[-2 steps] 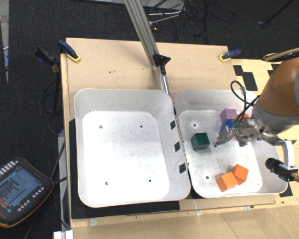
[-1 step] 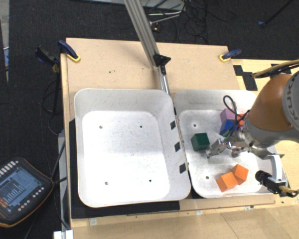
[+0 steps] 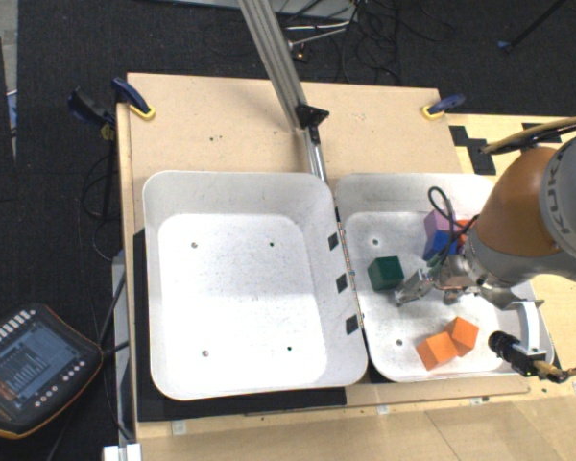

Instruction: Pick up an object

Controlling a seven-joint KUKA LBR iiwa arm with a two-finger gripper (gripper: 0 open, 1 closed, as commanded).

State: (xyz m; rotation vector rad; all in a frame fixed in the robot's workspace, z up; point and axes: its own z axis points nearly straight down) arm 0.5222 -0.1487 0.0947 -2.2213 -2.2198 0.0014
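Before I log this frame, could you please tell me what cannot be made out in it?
- Tool: too small and blurred in the camera view to tell its finger state.
- Purple block: its right part is hidden by the grey-and-orange arm.
- Blue object beside it: mostly covered by the arm, shape unclear.

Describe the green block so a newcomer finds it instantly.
Look in the right-hand white bin, the one the arm reaches into. Near its left wall sits the green block, just left of the gripper. It is the one dark green cube; the two orange blocks lie nearer the front.
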